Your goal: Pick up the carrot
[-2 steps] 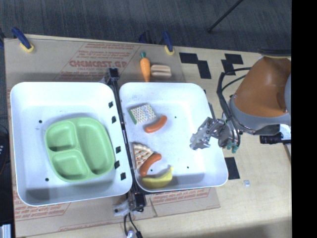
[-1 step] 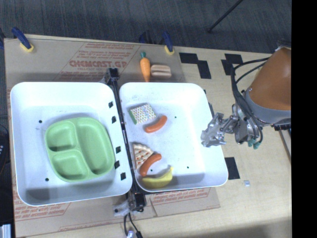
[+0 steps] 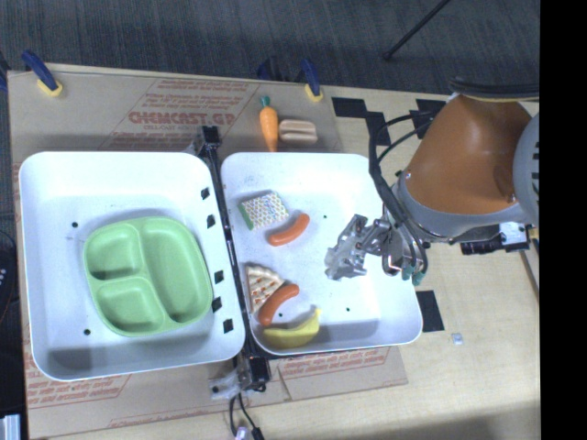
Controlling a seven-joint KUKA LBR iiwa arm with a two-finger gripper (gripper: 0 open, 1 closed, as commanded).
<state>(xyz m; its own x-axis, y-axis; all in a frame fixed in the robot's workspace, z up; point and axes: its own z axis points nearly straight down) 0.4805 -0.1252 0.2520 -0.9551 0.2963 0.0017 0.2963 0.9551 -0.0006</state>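
Orange-banded arm [image 3: 468,159] is looming nearest the lens, reaching in from 3 o'clock and covering the right rim of the right bin [image 3: 367,177]. Its gripper [image 3: 347,257] is hanging over bare bin floor, toward 3 o'clock of the bin's centre — nothing is sitting between its fingers, and whether they are spread or pressed together I cannot tell, the metal is reading as one tangle.

Carrot [image 3: 268,125] is lying outside both bins on the cardboard, at 12 o'clock past the right bin's far rim, just beside a hot dog bun [image 3: 297,132]. So the tool is sitting well apart from its target, and over the wrong spot.

Inside the right bin: sponge [image 3: 264,210], sausage [image 3: 288,229], waffle slice [image 3: 263,287] with a second sausage [image 3: 278,302] crossing it, banana [image 3: 293,330] at 6 o'clock. Left bin [image 3: 46,181] is holding a green divided plate [image 3: 147,273]. Next move, as I judge it — lifting clear of the rim and travelling toward 11 o'clock.
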